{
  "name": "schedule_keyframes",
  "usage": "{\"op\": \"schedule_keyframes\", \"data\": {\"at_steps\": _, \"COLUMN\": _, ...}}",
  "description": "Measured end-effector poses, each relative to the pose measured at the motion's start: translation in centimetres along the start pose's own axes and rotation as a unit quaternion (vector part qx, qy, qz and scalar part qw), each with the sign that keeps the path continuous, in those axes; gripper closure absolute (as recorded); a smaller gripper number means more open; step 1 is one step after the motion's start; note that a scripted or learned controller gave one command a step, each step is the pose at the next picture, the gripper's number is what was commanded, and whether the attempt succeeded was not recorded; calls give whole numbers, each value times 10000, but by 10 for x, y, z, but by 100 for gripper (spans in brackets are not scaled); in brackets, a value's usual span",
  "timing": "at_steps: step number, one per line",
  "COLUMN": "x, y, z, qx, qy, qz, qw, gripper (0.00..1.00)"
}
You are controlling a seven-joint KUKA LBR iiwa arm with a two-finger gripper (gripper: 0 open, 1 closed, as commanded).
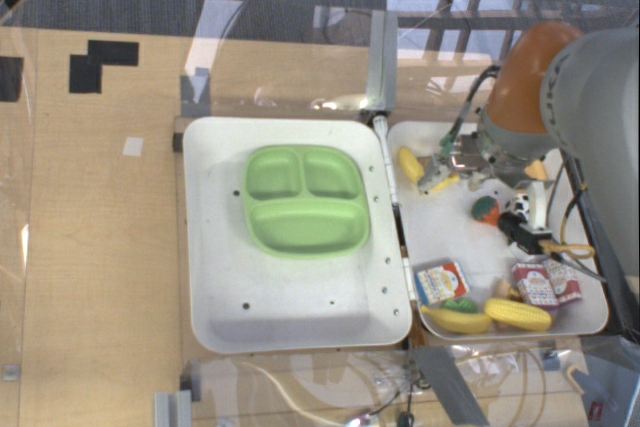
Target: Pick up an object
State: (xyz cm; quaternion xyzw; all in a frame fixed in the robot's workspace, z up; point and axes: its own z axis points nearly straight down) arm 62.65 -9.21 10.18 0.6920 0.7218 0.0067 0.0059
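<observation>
The right bin [440, 235] holds several small toys. My gripper [438, 175] hangs low over its far left part, right beside a yellow banana-like piece [409, 163]; a yellow bit shows just under the gripper's tip. A red and green strawberry-like toy [485, 208] lies just to its right, beside a black-and-white piece [517, 207]. The grey arm with its orange band [525, 80] covers the bin's far right corner.
A green divided plate [304, 199] lies in the left bin [215, 295]. Along the right bin's near edge lie a small picture card box [440, 282], a yellow lemon-like toy [457, 319], a yellow corn-like toy [517, 315] and a red packet [546, 284].
</observation>
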Motion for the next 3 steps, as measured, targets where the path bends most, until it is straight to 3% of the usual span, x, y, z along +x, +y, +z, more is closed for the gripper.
{"op": "schedule_keyframes", "data": {"at_steps": 1, "x": 6, "y": 28, "z": 14, "qx": 89, "qy": -2, "qz": -384, "qw": 9992, "gripper": 0}}
{"op": "schedule_keyframes", "data": {"at_steps": 2, "x": 2, "y": 24, "z": 3, "qx": 193, "qy": -10, "qz": -398, "qw": 9990, "gripper": 100}}
{"op": "schedule_keyframes", "data": {"at_steps": 3, "x": 63, "y": 48, "z": -85, "qx": 46, "qy": 0, "qz": -463, "qw": 9989, "gripper": 100}}
